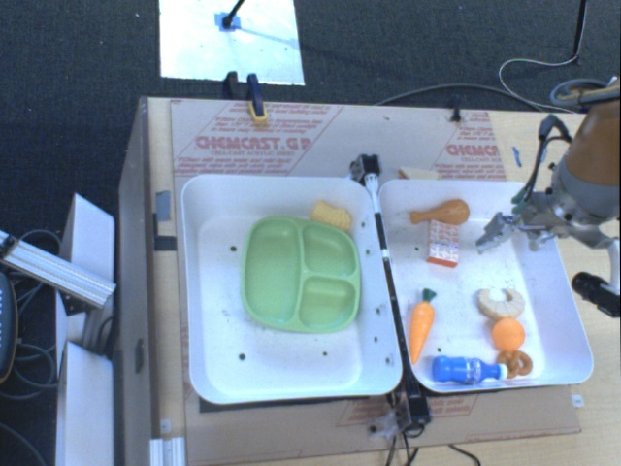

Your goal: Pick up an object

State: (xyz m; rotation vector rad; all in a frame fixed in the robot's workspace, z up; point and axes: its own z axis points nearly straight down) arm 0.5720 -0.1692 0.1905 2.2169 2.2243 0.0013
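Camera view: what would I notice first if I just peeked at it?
Probably the big green plate with compartments, lying in the left bin. Next, the bright toys in the right bin: a carrot, an orange ball and a blue bottle. The robot's pincer hangs above that bin's far right side.

- The floor (78, 76) is dark carpet.
- A shiny square plate (230, 27) lies on it.
- A thin cable (543, 61) runs across.
- The bench top (291, 139) is brown with red writing.

glossy green plastic tray (299, 276), smooth white plastic bins (218, 357)
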